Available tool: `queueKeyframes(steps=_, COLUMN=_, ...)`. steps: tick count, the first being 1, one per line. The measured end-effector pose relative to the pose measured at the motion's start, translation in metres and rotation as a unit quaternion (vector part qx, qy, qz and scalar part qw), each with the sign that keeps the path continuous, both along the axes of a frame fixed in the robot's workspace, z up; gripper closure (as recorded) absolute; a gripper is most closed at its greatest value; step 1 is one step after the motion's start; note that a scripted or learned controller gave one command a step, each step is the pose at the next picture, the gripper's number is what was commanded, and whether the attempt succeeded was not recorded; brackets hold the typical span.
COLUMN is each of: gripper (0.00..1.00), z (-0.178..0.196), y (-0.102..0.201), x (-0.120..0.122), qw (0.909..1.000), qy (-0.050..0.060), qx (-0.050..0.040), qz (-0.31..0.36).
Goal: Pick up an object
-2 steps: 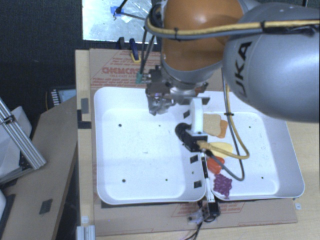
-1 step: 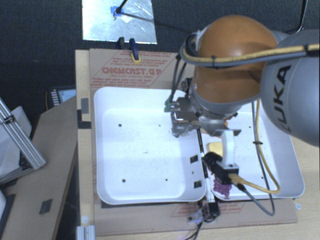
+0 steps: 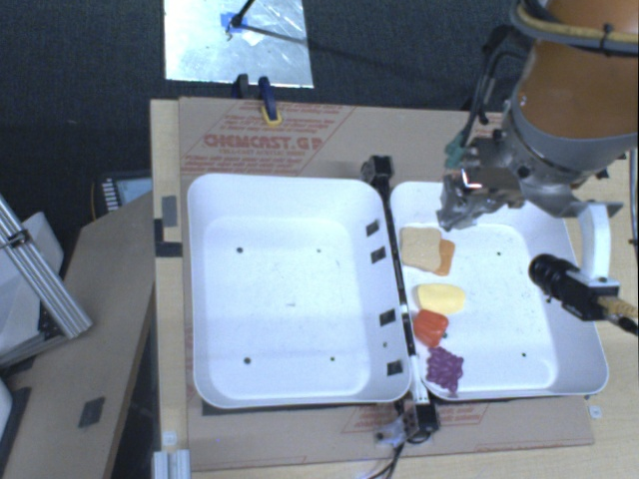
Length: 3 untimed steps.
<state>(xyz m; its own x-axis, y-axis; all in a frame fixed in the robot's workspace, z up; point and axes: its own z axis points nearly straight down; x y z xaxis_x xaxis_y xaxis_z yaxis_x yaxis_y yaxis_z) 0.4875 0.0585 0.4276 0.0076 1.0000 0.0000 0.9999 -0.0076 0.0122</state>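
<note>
The right bin point(image 3: 539, 357) holds several small items along its left side: a tan bread slice point(image 3: 423, 249), a yellow piece point(image 3: 440, 297), a red-orange piece point(image 3: 430, 325) and a purple grape bunch point(image 3: 444, 368). My gripper point(image 3: 457, 218) hangs over the back left part of that bin, just above and to the right of the bread slice. The wrist and arm above it hide the fingers. Nothing shows between them.
The left bin point(image 3: 290, 287) sits beside the right one, with a black hinge strip point(image 3: 391, 267) between them. A black cylindrical part point(image 3: 561, 279) juts over the right bin's right side. A silver sheet point(image 3: 238, 28) lies behind the bench.
</note>
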Motion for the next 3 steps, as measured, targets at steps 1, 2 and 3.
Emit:
queueKeyframes(steps=1, gripper=1.00, z=0.104, y=0.013, x=0.018, qw=1.0000, qy=-0.001, qx=0.0011, qz=0.006)
queueKeyframes(steps=2, gripper=1.00, z=-0.030, y=0.089, x=0.006, qw=0.9999, qy=0.011, qx=-0.0005, qz=0.009)
queueKeyframes(steps=3, gripper=1.00, z=0.080, y=0.112, x=0.005, qw=1.0000, qy=0.000, qx=0.0027, qz=0.007)
